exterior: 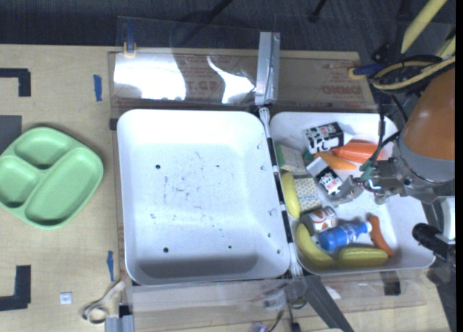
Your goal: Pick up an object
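The right bin (405, 251) holds several objects. A black and white box (323, 136) lies at the back, with an orange carrot-like piece (352, 154) beside it. A small black and white item (328, 177) sits just left of my gripper (354, 186). A yellow banana (289, 193) and a patterned packet (308, 193) lie along the left wall. At the front are a brown can (320, 218), a blue bottle (343, 236), a second banana (340, 255) and an orange stick (381, 233). My gripper hangs low over the bin's middle, above the blue bottle.
The left bin (195, 193) is next to the right one, with a metal divider post (266, 70) behind them. A green sectioned plate (47, 175) lies on the bench at the far left. Cables (405, 70) hang at the back right.
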Tool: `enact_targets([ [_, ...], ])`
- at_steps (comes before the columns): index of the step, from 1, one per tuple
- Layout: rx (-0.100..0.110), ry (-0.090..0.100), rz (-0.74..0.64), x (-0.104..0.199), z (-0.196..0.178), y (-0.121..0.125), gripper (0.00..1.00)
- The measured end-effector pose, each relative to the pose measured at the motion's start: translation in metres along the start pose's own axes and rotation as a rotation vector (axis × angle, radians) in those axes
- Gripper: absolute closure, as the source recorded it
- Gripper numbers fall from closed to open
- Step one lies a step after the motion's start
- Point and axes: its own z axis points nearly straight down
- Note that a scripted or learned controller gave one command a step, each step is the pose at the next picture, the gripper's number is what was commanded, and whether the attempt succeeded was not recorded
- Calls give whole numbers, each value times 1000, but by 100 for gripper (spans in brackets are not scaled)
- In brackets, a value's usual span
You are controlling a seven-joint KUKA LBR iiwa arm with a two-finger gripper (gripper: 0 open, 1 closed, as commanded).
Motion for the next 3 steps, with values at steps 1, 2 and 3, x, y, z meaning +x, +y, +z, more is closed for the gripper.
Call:
enact_targets([
  [1, -4, -2, 81, -13, -11, 38, 0],
  [2, -12, -2, -80, -23, 110, 85, 0],
  [3, -6, -3, -503, -3, 102, 108, 0],
])
